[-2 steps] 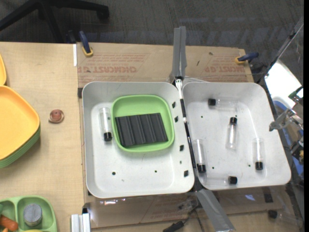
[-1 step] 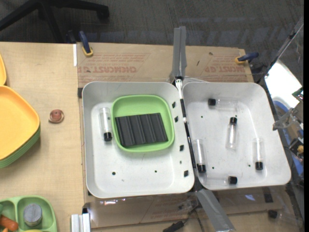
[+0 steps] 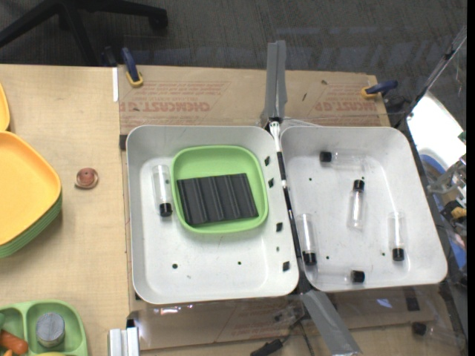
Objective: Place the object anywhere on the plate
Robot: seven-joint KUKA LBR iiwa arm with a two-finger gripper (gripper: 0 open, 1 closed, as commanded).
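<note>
Nearest tray: green divided tray [image 3: 30, 314] at the bottom left corner; one compartment holds a grey round piece [image 3: 50, 329], another shows something orange [image 3: 7, 341] at the frame edge.
Left bin: shallow white bin [image 3: 148, 273] holding a plate and one tube.
Plate: green square plate [image 3: 220, 158] with rounded corners, in the back half of the left bin.
On the plate: dark ribbed slab [image 3: 220, 199], lying flat and covering most of the plate's floor, slightly skewed to its rim.
Beside the plate: clear tube [image 3: 161, 185] with a black cap toward the front, lying on the bin floor just beside the plate's left rim, off the plate.
Right bin: second white bin [image 3: 415, 199], touching the left one along the middle seam.
Right bin contents: four clear capped tubes and one loose-looking black cap [image 3: 357, 277] near the front wall.
Back tube [image 3: 335, 156]: near the back, cap to the left.
Middle tube [image 3: 358, 205]: roughly centred, cap toward the back.
Right tube [image 3: 397, 237]: cap toward the front.
Seam tube [image 3: 306, 237]: along the left wall, cap toward the front.
Pincer: whether spread or pressed together, I cannot tell.
Bench left: stack of yellow plates [image 3: 26, 191], with a small reddish disc [image 3: 87, 177] between it and the left bin.
Under the bins: cardboard sheet [image 3: 200, 99], clamped at its back corners.
</note>
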